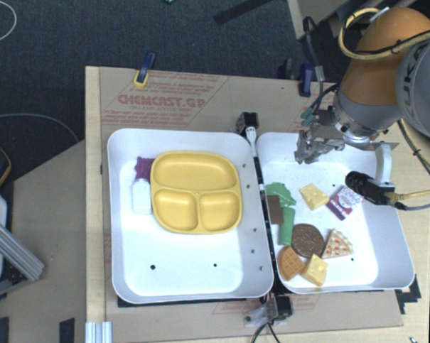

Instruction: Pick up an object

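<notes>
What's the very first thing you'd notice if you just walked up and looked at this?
Probably the big yellow divided tray, sitting in the left bin. Next, the orange-banded robot arm reaching in from the right, its gripper hovering over the back of the right bin. Below it lies a jumble of toy food, including a pizza slice and a brown cookie.

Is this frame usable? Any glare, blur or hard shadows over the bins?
Camera view: lighting even, shadows soft; the left bin and right bin are bright white but not blown out; the yellow tray shows mild sheen; the gripper looks slightly soft, small toy food pieces lack fine detail.
</notes>
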`<state>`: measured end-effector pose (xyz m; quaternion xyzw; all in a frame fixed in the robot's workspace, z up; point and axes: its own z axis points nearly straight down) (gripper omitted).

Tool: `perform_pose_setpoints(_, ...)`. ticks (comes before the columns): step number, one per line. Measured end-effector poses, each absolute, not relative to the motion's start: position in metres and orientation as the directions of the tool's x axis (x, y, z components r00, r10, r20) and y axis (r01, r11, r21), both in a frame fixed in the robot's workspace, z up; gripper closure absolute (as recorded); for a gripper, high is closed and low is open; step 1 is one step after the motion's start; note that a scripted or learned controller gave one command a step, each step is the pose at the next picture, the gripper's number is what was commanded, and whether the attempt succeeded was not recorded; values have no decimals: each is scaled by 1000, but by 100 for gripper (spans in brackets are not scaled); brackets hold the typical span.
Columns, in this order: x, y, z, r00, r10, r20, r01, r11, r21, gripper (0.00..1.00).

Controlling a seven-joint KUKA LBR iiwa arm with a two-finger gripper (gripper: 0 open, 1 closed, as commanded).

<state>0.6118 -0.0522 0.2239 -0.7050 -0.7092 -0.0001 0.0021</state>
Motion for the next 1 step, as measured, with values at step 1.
perform_pose_setpoints(1, 591, -8, 228, -4, 1000, 2, 1000, 4, -4, 100)
